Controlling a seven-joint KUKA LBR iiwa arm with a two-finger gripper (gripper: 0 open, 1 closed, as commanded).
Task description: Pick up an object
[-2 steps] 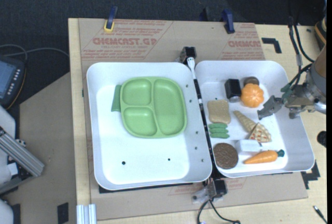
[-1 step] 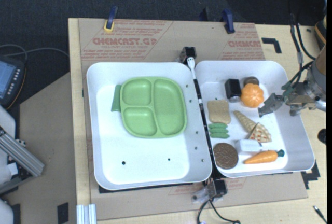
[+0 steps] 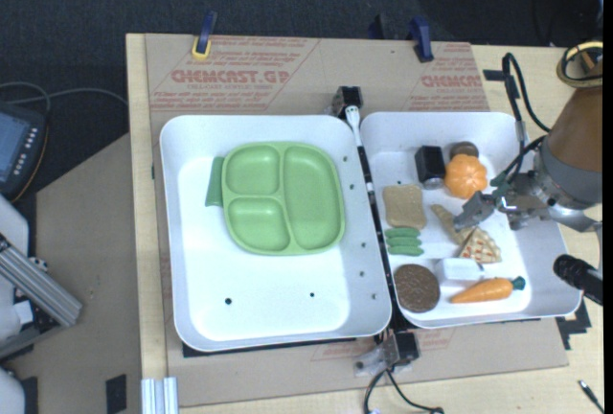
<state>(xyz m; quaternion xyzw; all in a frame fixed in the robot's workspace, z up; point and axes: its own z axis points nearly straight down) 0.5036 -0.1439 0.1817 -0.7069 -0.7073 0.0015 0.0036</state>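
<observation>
Divided tray [image 3: 283, 196] in left bin [image 3: 192, 240]; toy foods [image 3: 465, 176] fill right bin [image 3: 383, 139].

The right bin [image 3: 436, 129] held the objects. An orange fruit [image 3: 466, 176] sat near its far side, with a small black block [image 3: 430, 163] just left of it. A tan bread slice [image 3: 404, 206] lay flat toward the left wall, green pea pods [image 3: 403, 241] just below it. A pizza wedge [image 3: 480, 248] lay near the centre. A round brown cookie [image 3: 417, 287] and a carrot [image 3: 483, 290], lying on its side, occupied the near edge.
</observation>
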